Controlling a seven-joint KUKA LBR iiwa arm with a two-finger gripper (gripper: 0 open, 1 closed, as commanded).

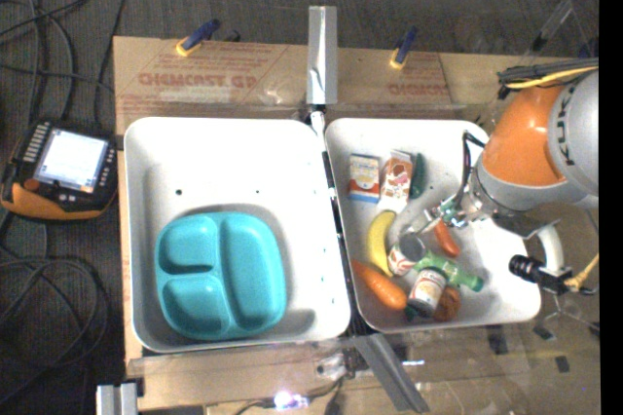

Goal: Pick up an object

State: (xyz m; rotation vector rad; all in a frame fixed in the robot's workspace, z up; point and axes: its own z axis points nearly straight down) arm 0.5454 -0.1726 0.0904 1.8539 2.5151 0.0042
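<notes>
Right now I count two bins: the left bin [136,208] holds one teal tray [222,275], the right bin [506,306] two cartons [364,177], one banana [380,238], one carrot [380,285], one jar [425,290]. My gripper [443,213] hovers at their three o'clock; I cannot tell its jaws' state.

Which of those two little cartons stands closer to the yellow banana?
The white and blue carton on the left; the orange and red one stands farther right of the banana.
</notes>
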